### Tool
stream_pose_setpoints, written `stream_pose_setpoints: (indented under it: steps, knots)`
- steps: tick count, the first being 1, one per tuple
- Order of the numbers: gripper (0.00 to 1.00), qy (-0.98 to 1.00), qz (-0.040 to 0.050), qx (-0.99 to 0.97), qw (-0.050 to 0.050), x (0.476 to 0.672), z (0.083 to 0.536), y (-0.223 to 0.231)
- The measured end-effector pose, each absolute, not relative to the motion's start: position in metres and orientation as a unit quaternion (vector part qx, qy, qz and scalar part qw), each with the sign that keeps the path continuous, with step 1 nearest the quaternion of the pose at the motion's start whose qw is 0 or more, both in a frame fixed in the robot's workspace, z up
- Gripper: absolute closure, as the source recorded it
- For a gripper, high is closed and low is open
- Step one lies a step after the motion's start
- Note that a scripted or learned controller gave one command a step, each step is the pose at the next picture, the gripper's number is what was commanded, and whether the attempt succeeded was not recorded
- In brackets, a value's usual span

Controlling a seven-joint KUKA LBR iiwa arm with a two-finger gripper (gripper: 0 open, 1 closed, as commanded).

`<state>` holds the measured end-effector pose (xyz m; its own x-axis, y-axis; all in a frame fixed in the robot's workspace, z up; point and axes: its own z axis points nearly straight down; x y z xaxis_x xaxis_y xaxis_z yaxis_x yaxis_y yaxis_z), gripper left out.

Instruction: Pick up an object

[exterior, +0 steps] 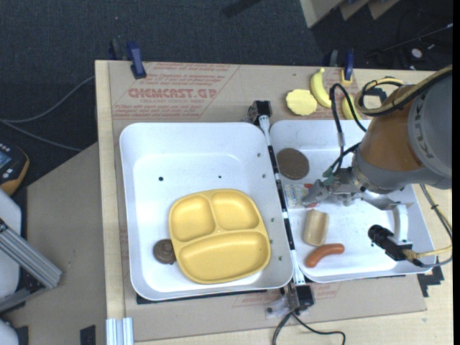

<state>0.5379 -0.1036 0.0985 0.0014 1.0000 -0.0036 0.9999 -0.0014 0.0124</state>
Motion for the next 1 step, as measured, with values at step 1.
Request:
stream_pose_setpoints:
  steps: [1]
  knots:
    - [0.0, 0.707, -0.0014, 0.708, -0.003, 0.4924, 0.0845, -0.0904]
